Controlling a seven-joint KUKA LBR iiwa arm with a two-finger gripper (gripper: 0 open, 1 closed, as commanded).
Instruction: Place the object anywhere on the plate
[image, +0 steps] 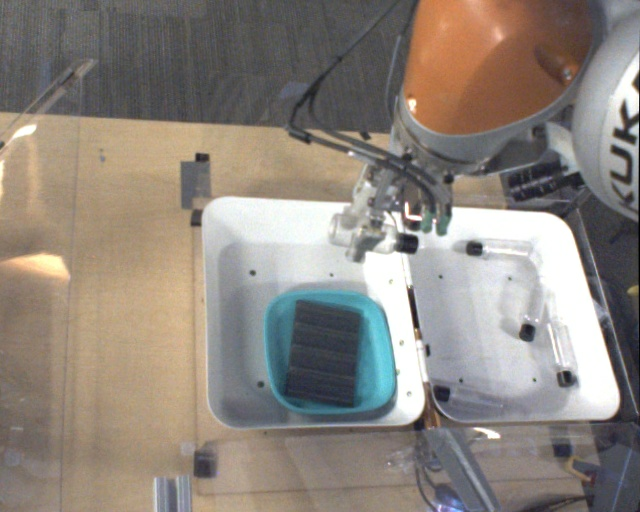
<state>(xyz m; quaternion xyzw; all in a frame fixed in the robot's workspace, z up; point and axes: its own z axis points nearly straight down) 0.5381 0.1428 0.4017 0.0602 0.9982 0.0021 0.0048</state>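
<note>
Two white bins are sitting side by side on my tabletop (100, 330), seen from above at a slant. In the left bin (235, 250), toward the lower middle of the frame, a teal plate (378, 345) is carrying a dark ridged block (322, 352). That block is lying flat and wholly inside the plate's rim, its long axis running almost up and down the frame, leaning slightly so the top end tips right. The ridges are crossing it from side to side.

I am reaching in from the upper right, and my tool (372, 232) is hovering over the back edge of the left bin, near the wall between the bins. Whether it is wide or narrow I cannot tell, since glare is blurring it. Nothing is visibly between its tips.

The right bin (590, 300) is holding several clear tubes with dark caps (558, 352).

As I judge it, the risk is dropping low here and clipping the bin wall or nudging the plate, which could slide the block off.
</note>
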